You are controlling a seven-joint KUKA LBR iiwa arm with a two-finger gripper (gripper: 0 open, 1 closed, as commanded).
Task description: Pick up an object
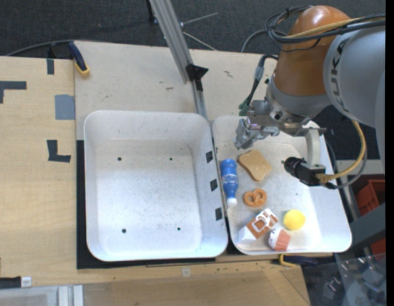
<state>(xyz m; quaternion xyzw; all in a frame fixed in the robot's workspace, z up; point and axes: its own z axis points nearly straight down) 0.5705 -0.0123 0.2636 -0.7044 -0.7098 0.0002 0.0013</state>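
Camera view — bottle (229,177) (blue) beside bread (255,166)

The arm (356,62) bears partial letters "UK".

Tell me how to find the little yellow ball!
Look in the right-hand shallow white bin, down at its near end. The small round yellow ball sits there, right of the orange-and-white carton and above the small orange-and-white cup. It is the one plain yellow, perfectly round thing in the bin.
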